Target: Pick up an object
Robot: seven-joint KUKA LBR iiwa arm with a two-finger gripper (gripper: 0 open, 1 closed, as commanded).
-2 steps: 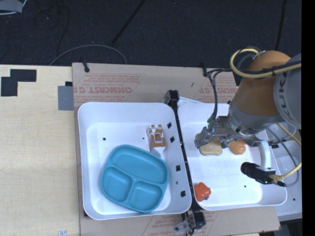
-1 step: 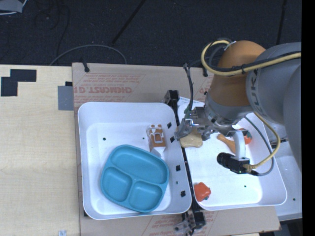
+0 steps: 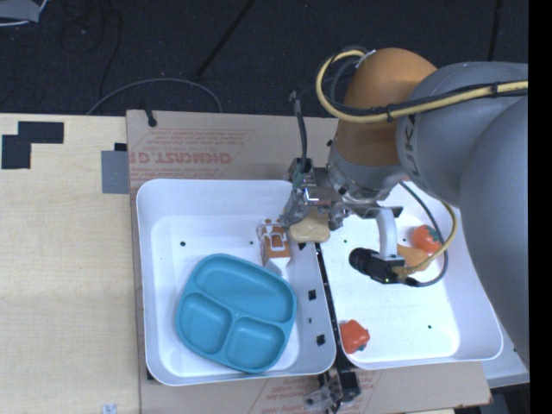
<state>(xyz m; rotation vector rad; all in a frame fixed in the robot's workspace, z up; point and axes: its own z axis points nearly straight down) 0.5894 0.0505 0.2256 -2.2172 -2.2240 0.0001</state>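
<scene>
Over the inner walls where the two white bins meet, seen from the camera above the bench, the gripper (image 3: 308,203) hangs at the end of the grey arm (image 3: 470,145), which reaches in from the right with its orange band just above the wrist. Directly beneath the gripper lies a tan object (image 3: 310,229), flat and pale, across the seam between the bins and touching or nearly touching the gripper's lower end. Whether the gripper is wide, narrow or closed on the tan object cannot be told at this angle.

Just left of the tan object, in the left bin (image 3: 159,231), a small orange-and-white carton (image 3: 276,245) stands near the bin's inner wall. A blue divided plate (image 3: 235,311) with three compartments fills much of the left bin's front half, its upper right corner close to the carton.

At the front edge of the right bin (image 3: 431,317), near the left corner, sits an orange object (image 3: 354,335). A second orange piece (image 3: 423,236) lies farther back in that bin, partly hidden by the arm. Both bins rest on a sheet of brown cardboard (image 3: 216,149) with red print, laid on the pale bench (image 3: 60,257).
</scene>
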